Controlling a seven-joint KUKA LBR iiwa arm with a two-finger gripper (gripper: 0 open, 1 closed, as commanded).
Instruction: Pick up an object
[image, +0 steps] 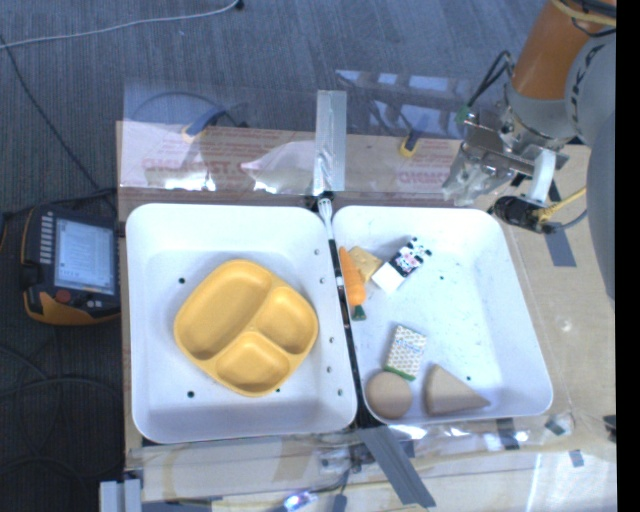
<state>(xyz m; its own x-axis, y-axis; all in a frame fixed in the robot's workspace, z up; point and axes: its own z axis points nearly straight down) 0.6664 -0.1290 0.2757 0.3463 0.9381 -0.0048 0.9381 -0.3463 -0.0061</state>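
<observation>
**Plainly, a long reach with crowded targets**

Plainly, nothing is in the grip yet. The KUKA arm (560, 50) sits high at the back right, and its claw (478, 178) hovers past the far rim of the right bin (520, 300), over the tabletop (575, 330). I cannot tell how it is set, and nothing shows in its grasp.

The left bin (140, 300), far across from the claw, holds a yellow divided plate (248, 325). It is broad and shallow, so a two-finger grab would likely slide off its rim.

The candidates lie in the right bin, below and nearer the viewer than the claw. The tan cone (452, 392) and the brown egg-shaped piece (389, 394) sit farthest from it, just beside each other against the near wall; a descent there could hit the wall or nudge one into the other, and both sloped shapes may squirt out on closing. The patterned little packet (405, 351) lies flat, so the tips may scrape the floor. The toy carrot (350, 283) hugs the dividing wall. The black-and-white block (402, 265), closest to the claw, touches a yellow wedge (366, 262), risking a double pick.
</observation>
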